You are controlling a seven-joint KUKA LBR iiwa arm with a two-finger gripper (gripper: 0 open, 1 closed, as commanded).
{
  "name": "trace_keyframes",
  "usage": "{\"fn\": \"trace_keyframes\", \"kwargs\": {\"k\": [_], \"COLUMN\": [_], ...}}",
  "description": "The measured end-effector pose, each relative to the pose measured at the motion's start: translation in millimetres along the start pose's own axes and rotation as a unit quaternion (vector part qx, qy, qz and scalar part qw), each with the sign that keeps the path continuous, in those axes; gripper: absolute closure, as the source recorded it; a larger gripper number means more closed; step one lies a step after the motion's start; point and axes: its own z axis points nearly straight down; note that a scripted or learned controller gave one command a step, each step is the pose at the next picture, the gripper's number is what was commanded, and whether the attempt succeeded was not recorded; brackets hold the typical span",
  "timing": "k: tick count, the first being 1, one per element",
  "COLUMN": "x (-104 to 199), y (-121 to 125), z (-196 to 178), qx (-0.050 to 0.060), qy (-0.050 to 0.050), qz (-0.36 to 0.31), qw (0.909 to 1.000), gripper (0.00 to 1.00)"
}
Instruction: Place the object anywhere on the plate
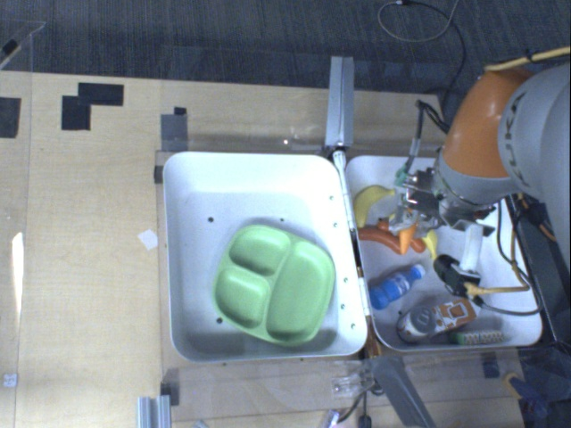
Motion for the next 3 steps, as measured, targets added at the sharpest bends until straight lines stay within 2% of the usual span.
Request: {"fn": "trace_keyframes", "kwargs": {"k": [1,2,3], "x": [52.4,114.3,114.1], "y": [-26.0,-84.7,-84.6], "z": [0.5,0.5,0.5], "qx": [0.0,0.001,0.001], "qy": [0.0,0.001,0.001], "qz": [-0.083,-0.056,-0.056], "qw": [0.9965,0.9984,0.9984], "gripper": [1.0,1.0,0.0]}}
